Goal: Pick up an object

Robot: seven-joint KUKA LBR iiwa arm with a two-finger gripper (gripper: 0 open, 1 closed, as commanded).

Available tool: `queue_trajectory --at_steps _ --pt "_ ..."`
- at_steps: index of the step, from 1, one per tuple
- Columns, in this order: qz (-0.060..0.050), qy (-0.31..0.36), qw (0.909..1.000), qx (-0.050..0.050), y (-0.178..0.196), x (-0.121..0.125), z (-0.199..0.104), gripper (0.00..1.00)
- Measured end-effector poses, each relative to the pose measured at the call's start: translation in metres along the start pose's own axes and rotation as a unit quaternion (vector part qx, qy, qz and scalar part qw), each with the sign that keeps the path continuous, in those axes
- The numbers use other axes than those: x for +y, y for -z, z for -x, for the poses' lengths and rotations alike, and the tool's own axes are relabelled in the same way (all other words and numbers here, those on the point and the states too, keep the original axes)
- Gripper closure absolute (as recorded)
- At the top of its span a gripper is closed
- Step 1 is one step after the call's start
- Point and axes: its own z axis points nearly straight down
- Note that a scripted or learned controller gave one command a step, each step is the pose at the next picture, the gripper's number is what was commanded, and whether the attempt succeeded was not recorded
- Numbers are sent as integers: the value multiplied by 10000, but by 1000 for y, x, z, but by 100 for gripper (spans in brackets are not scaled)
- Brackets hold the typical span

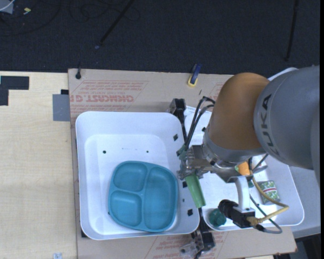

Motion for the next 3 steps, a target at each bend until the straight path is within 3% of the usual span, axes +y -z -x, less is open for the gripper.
queue_trajectory --at_steps 1,2,3 --pt "-7 -24 10000 -8 -10 -5 9 100" --pt "10 -17 10000 -3 10 -4 8 100" --pt "-5 -19 10000 -8 5 -2 4 100"
